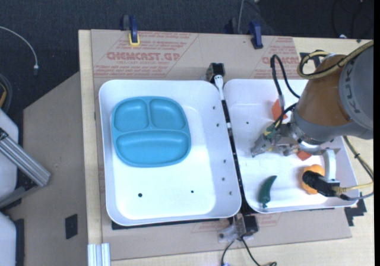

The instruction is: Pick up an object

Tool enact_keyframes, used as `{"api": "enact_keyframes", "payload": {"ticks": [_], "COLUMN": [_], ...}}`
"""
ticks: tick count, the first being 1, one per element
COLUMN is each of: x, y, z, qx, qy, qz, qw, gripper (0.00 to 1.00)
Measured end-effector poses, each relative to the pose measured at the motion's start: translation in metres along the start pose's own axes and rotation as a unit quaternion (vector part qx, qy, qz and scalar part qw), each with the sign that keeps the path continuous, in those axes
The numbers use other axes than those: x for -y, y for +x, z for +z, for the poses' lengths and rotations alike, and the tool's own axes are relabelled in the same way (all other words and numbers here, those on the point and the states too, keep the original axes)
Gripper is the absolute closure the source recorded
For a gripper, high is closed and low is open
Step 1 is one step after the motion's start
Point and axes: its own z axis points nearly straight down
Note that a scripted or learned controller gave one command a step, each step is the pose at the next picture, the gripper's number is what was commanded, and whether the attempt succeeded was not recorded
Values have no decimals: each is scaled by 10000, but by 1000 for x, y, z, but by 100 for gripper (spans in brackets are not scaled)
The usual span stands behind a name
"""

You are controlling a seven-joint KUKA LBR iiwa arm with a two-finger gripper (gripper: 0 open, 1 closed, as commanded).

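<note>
Two shallow white bins sit side by side on a brown board (178, 51), and I place everything from my gripper (260, 146). The left bin (178, 199) lies to the view's left of my gripper, just across the seam. The right bin (249, 101) is the one my gripper hangs over, on its seam side. My arm (323, 104) runs off from my gripper toward the view's right and covers much of that bin.

A blue divided plate (151, 131) lies flat in the left bin, well to the view's left of my gripper. I cannot tell from this angle how far my gripper stands open, nor whether it has hold of anything.

A green curved piece (266, 190) lies below my gripper in the view, apart from it, near the bin's front wall. An orange lump (310, 174) lies below and to the right of my gripper. A small orange-red piece (277, 107) shows above my gripper, partly behind cables. A red-orange scrap (304, 155) peeks out to the right of my gripper, mostly hidden under my wrist.
</note>
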Motion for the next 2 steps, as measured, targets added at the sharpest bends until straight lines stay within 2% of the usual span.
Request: {"api": "enact_keyframes", "payload": {"ticks": [1, 2], "x": [-2, 0], "y": [-1, -2], "z": [-14, -57], "qx": [15, 22], "qy": [-42, -67], "qz": [5, -3], "qw": [10000, 10000], "gripper": [100, 100]}}
